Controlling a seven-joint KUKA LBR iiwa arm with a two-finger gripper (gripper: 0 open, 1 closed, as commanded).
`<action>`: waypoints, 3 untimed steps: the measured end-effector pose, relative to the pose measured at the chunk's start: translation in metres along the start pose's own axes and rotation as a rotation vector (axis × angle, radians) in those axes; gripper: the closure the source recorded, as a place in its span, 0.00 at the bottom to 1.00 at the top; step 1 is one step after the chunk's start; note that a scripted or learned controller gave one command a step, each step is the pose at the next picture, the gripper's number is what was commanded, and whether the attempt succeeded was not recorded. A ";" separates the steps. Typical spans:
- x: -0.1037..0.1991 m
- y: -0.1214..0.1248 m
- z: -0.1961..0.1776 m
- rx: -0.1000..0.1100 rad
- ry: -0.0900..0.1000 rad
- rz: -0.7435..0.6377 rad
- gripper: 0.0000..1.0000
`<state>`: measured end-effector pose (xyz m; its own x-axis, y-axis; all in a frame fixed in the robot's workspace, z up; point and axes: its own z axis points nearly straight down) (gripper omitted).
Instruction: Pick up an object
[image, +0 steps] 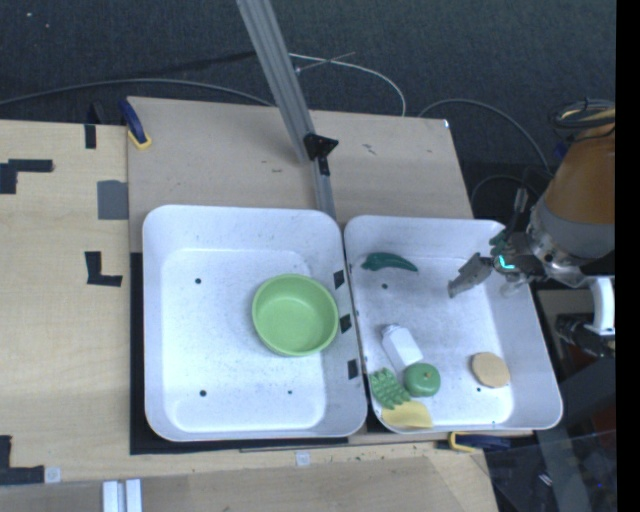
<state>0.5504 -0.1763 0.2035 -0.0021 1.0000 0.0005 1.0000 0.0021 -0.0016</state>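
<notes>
My gripper (474, 266) hangs over the right bin (530, 330), near its right wall, open with nothing between its fingers. Left of it a dark green curved piece (388, 263) lies near the bin's back. Lower in the same bin are a white bottle (402, 347), a green round piece (422, 379), a tan disc (490, 369), a green ridged piece (385, 387) and a yellow piece (412, 414) at the front wall. A light green bowl (295, 315) sits in the left bin (180, 300).
A grey pole (285, 80) slants down from the top to the bins' shared back corner. Cables run over the dark floor behind the bench. The arm's orange and grey body (580, 200) stands just beyond the right bin's right edge.
</notes>
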 end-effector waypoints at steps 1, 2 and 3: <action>-0.004 -0.001 0.045 0.004 0.000 0.001 0.00; 0.001 0.000 0.109 0.007 0.001 0.000 0.00; 0.001 0.000 0.115 0.000 -0.002 0.000 0.00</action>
<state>0.5498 -0.1749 0.0887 -0.0017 1.0000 -0.0011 1.0000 0.0017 -0.0015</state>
